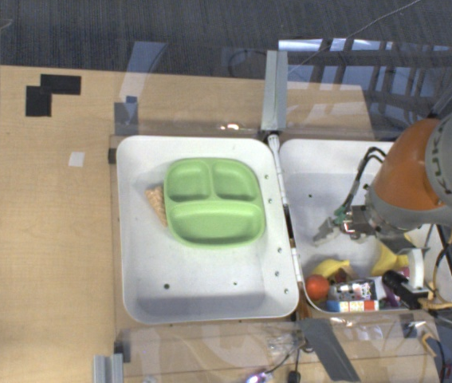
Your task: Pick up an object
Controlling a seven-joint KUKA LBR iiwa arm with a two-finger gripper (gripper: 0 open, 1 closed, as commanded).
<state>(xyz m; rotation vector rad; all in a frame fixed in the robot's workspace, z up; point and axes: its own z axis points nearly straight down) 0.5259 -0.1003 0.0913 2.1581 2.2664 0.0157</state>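
**Ana:** Progress looks slim to me. The gripper hangs low over the right bin, above its bare middle floor, and nothing sits between its fingers, so I'd judge the pick not yet made.

**Ben:** Are the fingers spread or pressed together?

**Ana:** Honestly, I cannot tell; they are small and partly blurred against the white floor.

**Ben:** Where is something to grab?

**Ana:** The objects crowd the near edge of the right bin. Nearest the gripper is a yellow banana-like toy, just below it. Beside that lies a red ball, then a small printed box. Another yellow piece sits under the arm's wrist.

**Ben:** How does the banana toy lie?

**Ana:** Its long axis runs roughly left to right across the view, slightly tilted, one end towards the ball.

**Ben:** And the left bin?

**Ana:** It holds a green divided plate, with a tan textured thing tucked at the plate's left edge, well apart from the gripper
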